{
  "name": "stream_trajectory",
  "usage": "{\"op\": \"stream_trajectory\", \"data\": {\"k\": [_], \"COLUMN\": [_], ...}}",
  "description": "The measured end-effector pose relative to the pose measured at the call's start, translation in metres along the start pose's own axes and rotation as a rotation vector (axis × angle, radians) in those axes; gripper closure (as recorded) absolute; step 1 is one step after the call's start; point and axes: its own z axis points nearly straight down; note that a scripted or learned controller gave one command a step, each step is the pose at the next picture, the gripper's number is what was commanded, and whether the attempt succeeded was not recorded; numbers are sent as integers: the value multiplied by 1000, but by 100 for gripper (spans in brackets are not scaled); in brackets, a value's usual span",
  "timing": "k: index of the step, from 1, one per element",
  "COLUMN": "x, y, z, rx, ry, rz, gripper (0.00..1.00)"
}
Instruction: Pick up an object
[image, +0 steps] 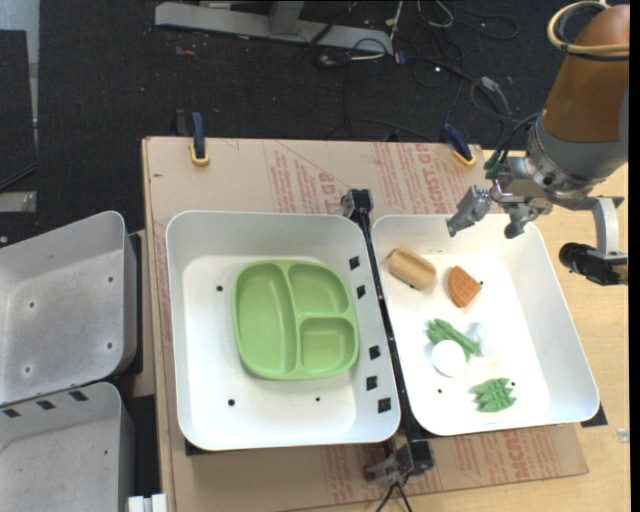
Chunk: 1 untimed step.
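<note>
So the gripper (496, 211) is hanging over the far edge of the right bin (560, 310), fingers spread wide and nothing between them. The pickable stuff is all in that bin: a tan bread roll (411, 268) at the far left, an orange wedge-shaped piece (463, 286) just beside it, then nearer to me a leafy green thing (452, 334) touching a small white round piece (448, 358), and another green pod-looking bit (493, 395) at the near end. The left bin (190, 300) just has a green divided plate (296, 319) in it.

What I'd worry about: the roll sits close to the divider where the two bins meet, so a finger could clip the wall on the way down. The roll and the orange piece are close enough that one finger might land on the neighbour and shove it away. The flat greens look hard to get under at all, probably just a pinch of air.
</note>
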Motion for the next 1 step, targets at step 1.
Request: {"op": "stream_trajectory", "data": {"k": [1], "x": [0], "y": [-9], "z": [57], "rx": [3], "ry": [1], "rz": [2], "gripper": [0]}}
